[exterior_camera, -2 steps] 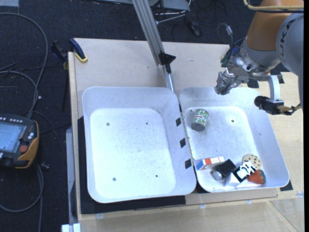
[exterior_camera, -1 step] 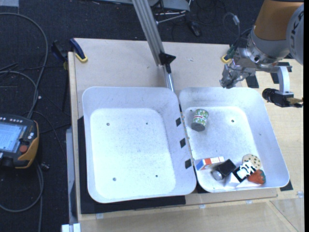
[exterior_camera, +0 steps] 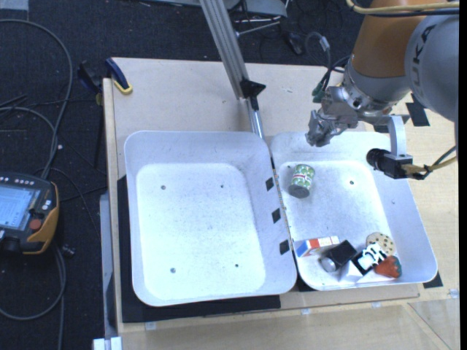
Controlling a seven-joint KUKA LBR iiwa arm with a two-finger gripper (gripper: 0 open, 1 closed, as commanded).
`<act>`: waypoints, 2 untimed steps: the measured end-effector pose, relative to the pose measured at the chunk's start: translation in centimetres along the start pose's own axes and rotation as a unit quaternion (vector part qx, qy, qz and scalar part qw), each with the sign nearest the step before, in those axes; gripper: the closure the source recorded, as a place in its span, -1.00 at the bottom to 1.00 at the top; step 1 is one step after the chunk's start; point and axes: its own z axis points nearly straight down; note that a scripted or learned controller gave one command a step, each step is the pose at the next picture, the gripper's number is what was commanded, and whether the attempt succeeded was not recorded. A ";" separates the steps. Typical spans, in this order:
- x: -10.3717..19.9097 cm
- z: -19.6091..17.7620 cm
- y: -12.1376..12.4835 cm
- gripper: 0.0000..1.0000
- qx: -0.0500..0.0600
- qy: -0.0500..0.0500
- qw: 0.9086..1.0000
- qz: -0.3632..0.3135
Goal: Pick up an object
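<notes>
My gripper [exterior_camera: 319, 135] hangs above the far edge of the right bin [exterior_camera: 408, 217], pointing down. A small can with a green and white label [exterior_camera: 300, 179] lies in that bin's far left part, below and slightly left of the gripper, apart from it. Along the bin's near edge lies a cluster: a red, white and blue box [exterior_camera: 316, 245], a black block [exterior_camera: 340, 255], a black and white patterned piece [exterior_camera: 372, 257], a round tan piece [exterior_camera: 376, 240] and a red piece [exterior_camera: 389, 268].
The left bin [exterior_camera: 197, 217] adjoins the right one, with black clips along the shared rim. A slanted metal pole [exterior_camera: 228, 42] crosses the bench's back. A teach pendant [exterior_camera: 22, 210] lies on the floor at left, among cables.
</notes>
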 end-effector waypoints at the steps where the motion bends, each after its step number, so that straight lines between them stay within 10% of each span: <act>1: 3.8 1.4 -2.2 1.00 0.000 0.000 1.000 0.001; 2: 7.6 2.0 -3.8 1.00 0.000 0.000 1.000 0.001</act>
